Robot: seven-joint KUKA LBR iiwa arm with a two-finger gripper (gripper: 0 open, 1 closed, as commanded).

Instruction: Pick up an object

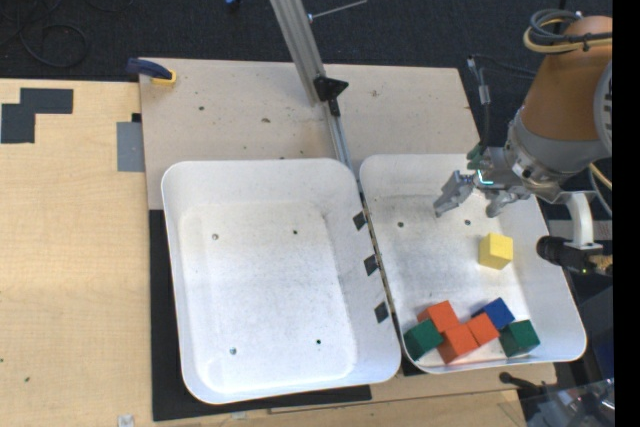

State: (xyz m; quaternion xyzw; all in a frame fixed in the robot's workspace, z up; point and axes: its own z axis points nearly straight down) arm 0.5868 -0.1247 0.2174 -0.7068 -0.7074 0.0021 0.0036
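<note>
One fixed camera looks down at a slant on both white bins (190,185) from above.

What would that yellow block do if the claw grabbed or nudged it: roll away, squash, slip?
The yellow block looks like a flat-sided cube, so it would probably slide rather than roll. Its crisp edges suggest something stiff that likely won't squash. It sits alone on the right bin floor, apart from the other blocks, so a nudge would probably shift it freely.

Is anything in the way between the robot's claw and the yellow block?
Nothing visible is. The gripper hangs over the right bin, up and to the left of the yellow block, with bare white bin floor between them. The orange, green and blue blocks sit bunched at the near edge, off that path.
</note>
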